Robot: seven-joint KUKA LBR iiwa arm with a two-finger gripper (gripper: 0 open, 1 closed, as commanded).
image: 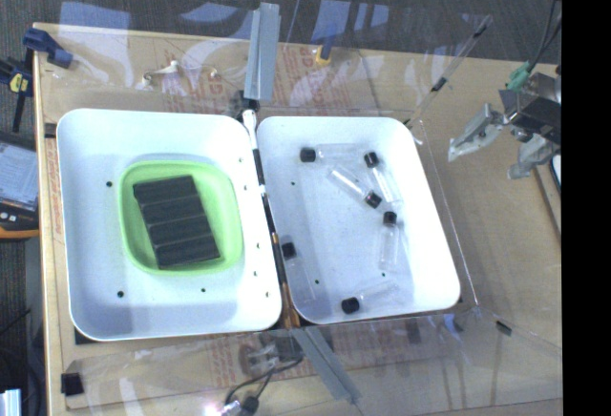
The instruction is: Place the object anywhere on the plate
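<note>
A green plate (130, 206) sits in the left white bin (86, 142), and a dark ridged block (177, 221) lies on it. Several clear vials with black caps lie scattered in the right white bin (315, 280), among them one at the back (325, 155), one on the right (389, 242) and one at the front (368, 295). My gripper (501, 147) hangs outside the bins, over the bench to the right of the right bin. Its fingers (473, 135) are spread apart with nothing between them.
A grey metal bar (260, 52) runs back from the gap between the bins. Clear plastic sheeting (477, 242) covers the bench around the right bin. A blue clamp (43, 44) sits at the back left corner.
</note>
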